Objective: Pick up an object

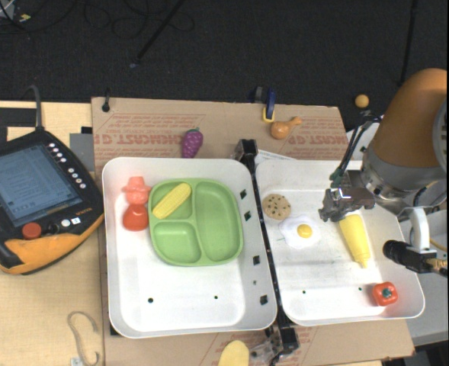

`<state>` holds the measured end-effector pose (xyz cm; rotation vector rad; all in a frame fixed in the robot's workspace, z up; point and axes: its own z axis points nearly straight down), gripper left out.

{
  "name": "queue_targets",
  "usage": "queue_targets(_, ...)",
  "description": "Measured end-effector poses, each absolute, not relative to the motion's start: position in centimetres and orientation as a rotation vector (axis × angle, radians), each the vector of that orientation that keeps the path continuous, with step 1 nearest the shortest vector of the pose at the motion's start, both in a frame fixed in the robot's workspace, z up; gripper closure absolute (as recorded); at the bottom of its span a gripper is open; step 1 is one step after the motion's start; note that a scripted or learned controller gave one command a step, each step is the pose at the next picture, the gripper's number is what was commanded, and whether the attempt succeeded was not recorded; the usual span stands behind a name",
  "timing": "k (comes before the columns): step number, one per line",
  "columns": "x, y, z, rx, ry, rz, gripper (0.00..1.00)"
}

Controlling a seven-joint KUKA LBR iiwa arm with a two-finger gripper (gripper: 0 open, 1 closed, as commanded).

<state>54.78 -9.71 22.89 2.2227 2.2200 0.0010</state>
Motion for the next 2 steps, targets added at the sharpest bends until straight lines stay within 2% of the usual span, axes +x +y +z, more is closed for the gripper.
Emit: queue_targets(2, 61.6, -0.3, 21.9, 2.218, 2.226, 0.002, 1.00)
